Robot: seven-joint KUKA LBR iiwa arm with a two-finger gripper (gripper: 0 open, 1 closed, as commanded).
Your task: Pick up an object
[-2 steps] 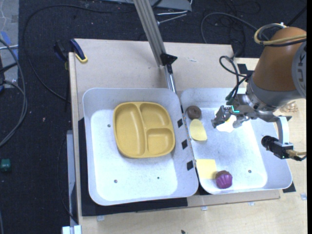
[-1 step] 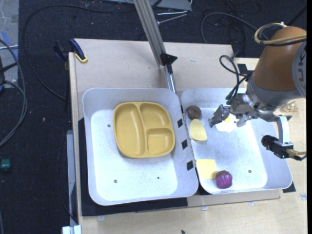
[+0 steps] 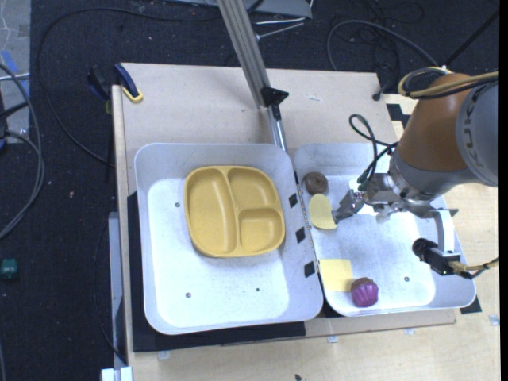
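Floor (image 3: 63, 94) here is dark, basically black carpet or matting, with black cables (image 3: 55, 125) looping all over the left side and more cable (image 3: 373, 34) at the far right. The tabletop (image 3: 198, 105) is light tan wood, sitting on a black mat at its near-left edge. A grey metal pole (image 3: 242, 38) slants in from the far side. Something blue-and-yellow (image 3: 127, 84) is clipped at the far-left corner. Lighting's even and bright.

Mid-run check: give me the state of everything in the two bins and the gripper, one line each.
Yellow divided tray: upright in the left bin, nothing in its compartments.
Brown round object: resting in the right bin, untouched.
Pale yellow piece: lying flat beside the gripper.
Yellow block: lying flat.
Purple object: resting beside the yellow block.
Gripper: low over the right bin.
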